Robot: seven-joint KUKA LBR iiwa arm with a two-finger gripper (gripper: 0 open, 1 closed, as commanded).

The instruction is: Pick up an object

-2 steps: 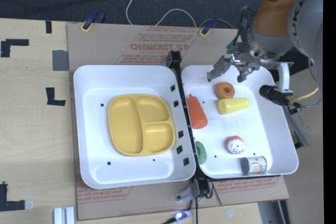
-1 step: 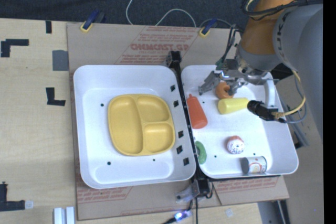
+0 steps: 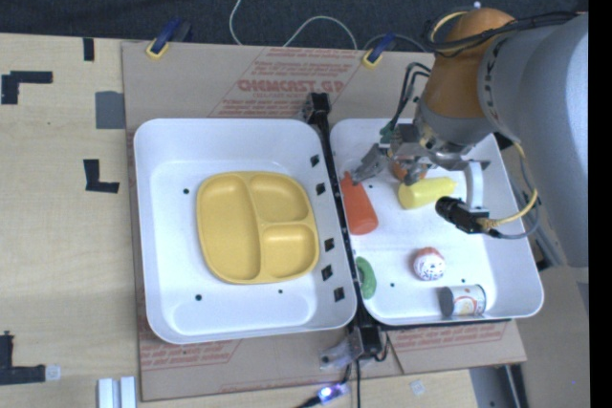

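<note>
The jaws [image 3: 384,161] hang low in the right bin [image 3: 507,301], apparently parted and holding nothing, approaching a pick. The orange carrot [image 3: 360,209] lies just below them; next they must descend and close.

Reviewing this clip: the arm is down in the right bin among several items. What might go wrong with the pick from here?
1. The tool sits between the orange piece and the yellow piece, both close by, so it may nudge one while closing on the other.
2. The orange piece lies against the divider, leaving little room for a finger on that side.
3. The ball and can could roll if bumped.
</note>
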